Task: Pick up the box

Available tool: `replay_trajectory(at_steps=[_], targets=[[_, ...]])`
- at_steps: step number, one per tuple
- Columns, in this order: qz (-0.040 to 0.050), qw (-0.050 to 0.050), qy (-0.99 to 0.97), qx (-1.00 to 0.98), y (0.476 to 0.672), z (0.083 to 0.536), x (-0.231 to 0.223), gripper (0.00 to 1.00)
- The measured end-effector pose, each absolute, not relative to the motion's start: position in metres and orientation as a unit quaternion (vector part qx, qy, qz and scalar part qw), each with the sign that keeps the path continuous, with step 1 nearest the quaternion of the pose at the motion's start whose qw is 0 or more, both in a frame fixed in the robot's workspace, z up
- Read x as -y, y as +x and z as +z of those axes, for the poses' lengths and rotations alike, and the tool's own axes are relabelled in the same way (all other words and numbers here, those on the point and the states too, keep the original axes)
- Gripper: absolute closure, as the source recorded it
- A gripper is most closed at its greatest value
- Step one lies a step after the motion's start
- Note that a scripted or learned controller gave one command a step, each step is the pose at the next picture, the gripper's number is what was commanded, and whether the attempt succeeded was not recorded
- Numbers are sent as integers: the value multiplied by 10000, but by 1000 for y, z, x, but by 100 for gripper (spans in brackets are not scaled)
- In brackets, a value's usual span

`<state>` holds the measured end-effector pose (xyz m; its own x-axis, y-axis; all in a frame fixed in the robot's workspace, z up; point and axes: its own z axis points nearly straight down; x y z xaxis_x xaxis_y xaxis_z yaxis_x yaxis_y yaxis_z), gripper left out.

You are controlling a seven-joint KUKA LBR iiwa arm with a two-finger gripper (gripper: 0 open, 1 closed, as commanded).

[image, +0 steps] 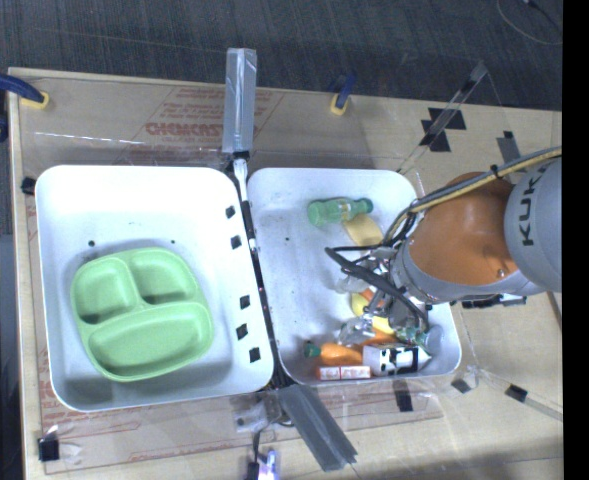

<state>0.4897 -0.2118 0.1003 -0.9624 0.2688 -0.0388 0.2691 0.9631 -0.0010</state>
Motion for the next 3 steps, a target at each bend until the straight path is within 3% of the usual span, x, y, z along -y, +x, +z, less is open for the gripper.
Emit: replay_trajectory(at_steps=[1, 2, 3], targets=[[-3, 21, 120, -9999, 548, 93, 210, 0], [-4, 25, 1918, -9814, 601, 94, 209, 0], [-3, 17, 4180, -9084, 641, 160, 210, 0]])
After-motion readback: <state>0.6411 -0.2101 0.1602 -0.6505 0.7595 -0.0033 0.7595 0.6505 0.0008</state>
